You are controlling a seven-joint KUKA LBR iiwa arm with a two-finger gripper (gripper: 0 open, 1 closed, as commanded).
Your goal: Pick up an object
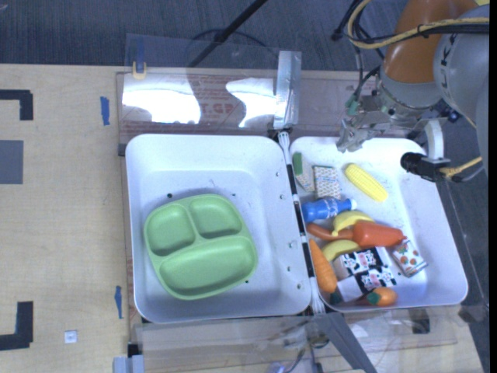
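- Nothing is picked up yet, as far as the view tells: the pincer (359, 134) hangs over the far rim of the right bin (443, 231) with nothing between its tips
- Whether it is spread or pressed together I cannot tell; the tips are small and blurred against the rim
- All that is left, in my judgement, is the whole job: choose a thing, come down on it, close, lift
- Taking the corn (365, 182) as landmark: it lies just below the pincer and is the nearest candidate, with bare floor around most of it
- Left of the corn lies a small card (327, 180); below-left of it a blue bottle (326, 208)
- Below the corn sits a crowded heap: bananas (347, 235), a red-orange pepper (378, 234), a black-and-white carton (365, 266), and a carrot (323, 269) along the bin's left wall
- Below-right of the corn, a small red box (409, 258) stands a little apart from the heap
- Well left of the corn, the left bin (155, 158) holds a green divided plate (200, 244), with nothing in its compartments
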